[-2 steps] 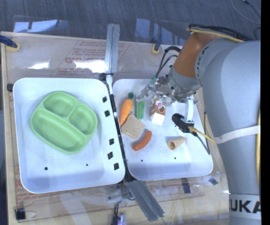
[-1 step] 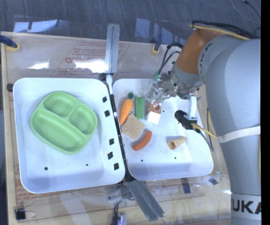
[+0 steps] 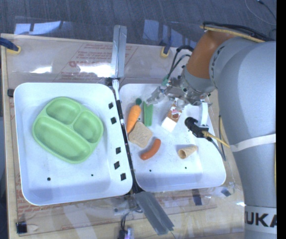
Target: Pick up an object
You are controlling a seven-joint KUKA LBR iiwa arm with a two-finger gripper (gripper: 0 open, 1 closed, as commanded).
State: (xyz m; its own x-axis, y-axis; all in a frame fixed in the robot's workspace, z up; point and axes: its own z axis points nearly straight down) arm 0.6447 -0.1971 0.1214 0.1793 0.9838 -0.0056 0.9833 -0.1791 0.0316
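Grey arm (image 3: 242, 98) is looming over the right bin (image 3: 210, 171), with the jaws (image 3: 175, 106) hanging above a small white-and-orange block (image 3: 171, 119). Whether they are gaping or pinched, I cannot tell; descending squarely over that block looks wisest.

Carrot (image 3: 133, 117), bread slice (image 3: 141, 134), sausage (image 3: 150, 149), cone (image 3: 186, 152) lie in right bin (image 3: 210, 176).

The desk (image 3: 58, 63) is seen as a pale wooden top under a clear, glossy sheet with red printing near its far edge. Two shallow white bins are set directly on it, side by side and touching along the middle: the left bin (image 3: 28, 178) toward the desk's left edge, the right bin (image 3: 202, 176) toward its right edge. A grey metal bar (image 3: 118, 49) is laid from the far edge to the bins' junction, and another grey bar (image 3: 155, 215) at the near edge.
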